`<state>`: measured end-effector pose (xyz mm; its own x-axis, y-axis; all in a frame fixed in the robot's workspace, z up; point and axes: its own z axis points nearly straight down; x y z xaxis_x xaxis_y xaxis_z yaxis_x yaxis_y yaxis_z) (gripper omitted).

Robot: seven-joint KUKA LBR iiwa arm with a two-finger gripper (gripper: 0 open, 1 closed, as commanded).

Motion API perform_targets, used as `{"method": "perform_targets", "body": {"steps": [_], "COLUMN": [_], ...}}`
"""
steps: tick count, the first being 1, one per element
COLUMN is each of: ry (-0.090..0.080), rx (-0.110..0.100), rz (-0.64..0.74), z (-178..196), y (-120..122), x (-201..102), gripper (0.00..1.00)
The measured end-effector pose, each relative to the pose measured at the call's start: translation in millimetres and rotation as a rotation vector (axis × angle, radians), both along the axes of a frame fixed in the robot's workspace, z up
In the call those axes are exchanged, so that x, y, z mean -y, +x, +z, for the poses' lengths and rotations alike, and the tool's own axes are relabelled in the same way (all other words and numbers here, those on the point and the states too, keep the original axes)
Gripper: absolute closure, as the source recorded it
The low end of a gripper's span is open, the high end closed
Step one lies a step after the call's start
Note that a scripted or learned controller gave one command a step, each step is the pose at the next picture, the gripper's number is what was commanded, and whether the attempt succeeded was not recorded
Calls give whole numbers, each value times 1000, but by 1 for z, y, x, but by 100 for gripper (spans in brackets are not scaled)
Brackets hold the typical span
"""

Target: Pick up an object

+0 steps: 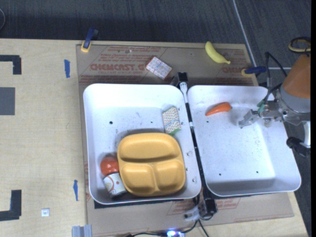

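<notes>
The arm comes in from the right edge of the camera view, its orange band uppermost and the grey wrist section just below it. From the wrist the gripper stretches out leftward and slightly down, lying low and nearly level. Its metal fingers taper to the left, well away from the wrist housing. A green patch and some cabling sit on the wrist, just right of the gripper's base.

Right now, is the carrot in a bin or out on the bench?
In. The carrot lies on the floor of the right bin, near its back wall, apart from the gripper.
</notes>
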<state>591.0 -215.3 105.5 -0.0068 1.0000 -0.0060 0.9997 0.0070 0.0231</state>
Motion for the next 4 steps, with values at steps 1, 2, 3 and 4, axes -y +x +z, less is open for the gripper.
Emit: {"method": "perform_targets", "body": {"steps": [1,2,3,4], "ry": [-9,5,7,5], "rx": [7,-23,-23,-19], "rz": [-2,-7,-6,-5], "z": [-3,-16,-20,-20], "y": [13,12,17,36], "x": [-10,-32,-104,-123], "gripper": [0,0,0,0]}}
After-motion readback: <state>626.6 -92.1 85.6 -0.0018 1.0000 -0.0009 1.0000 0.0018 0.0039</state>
